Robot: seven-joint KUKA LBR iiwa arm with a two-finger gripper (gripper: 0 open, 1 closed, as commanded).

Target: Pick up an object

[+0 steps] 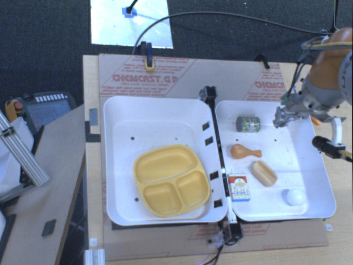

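The claw (282, 118) hangs over the far right part of the right bin (317, 164), and whether it is released or clenched cannot be told from here; nothing shows between its tips. The nearest candidate is a small green can (248, 124) lying on its side just to the left of the claw. It looks light and rigid, but its round, smooth wall would likely roll or slip, so a hold across the body, square to its long axis, seems the safest. Nearer the camera than the claw lies a toy drumstick (244, 151), probably hard plastic and light, best pinched at its thick end. Beyond that, closer still to the camera, sit a tan bread roll (264, 173), a little red-and-white carton (239, 186) and a white ball (295, 196), the ball likely the hardest to pinch. All five lie well apart, so none crowds the can. Far to the left of the claw, a yellow divided tray (171, 178) rests in the left bin (118, 148). A cable (220, 16) arcs over the surface (182, 76) behind the bins.
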